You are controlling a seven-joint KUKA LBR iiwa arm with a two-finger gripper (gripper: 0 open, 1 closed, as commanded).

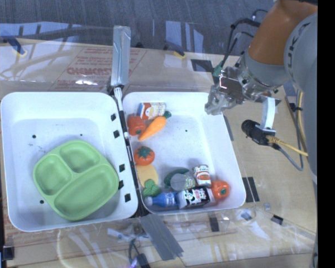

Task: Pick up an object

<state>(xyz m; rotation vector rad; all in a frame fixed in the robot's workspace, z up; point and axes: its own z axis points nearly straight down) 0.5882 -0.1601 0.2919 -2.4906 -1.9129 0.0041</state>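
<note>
Pincer (pixel 214 106) over right bin's (pixel 234 166) far right rim, its opening not discernible, nothing visibly held; toy carrot (pixel 153 128) lies in that bin's far left corner beside a small carton (pixel 151 110), green divided plate (pixel 76 179) in left bin (pixel 22 110).

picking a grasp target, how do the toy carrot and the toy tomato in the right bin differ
The carrot is long and tapered, lying at a slant; the tomato is round and compact. The carrot is orange with a green tip at its upper right end; the tomato is red-orange with a green top. The carrot lies against a small carton and another orange-red toy; the tomato sits more on its own. Both lie near the right bin's left wall.
</note>
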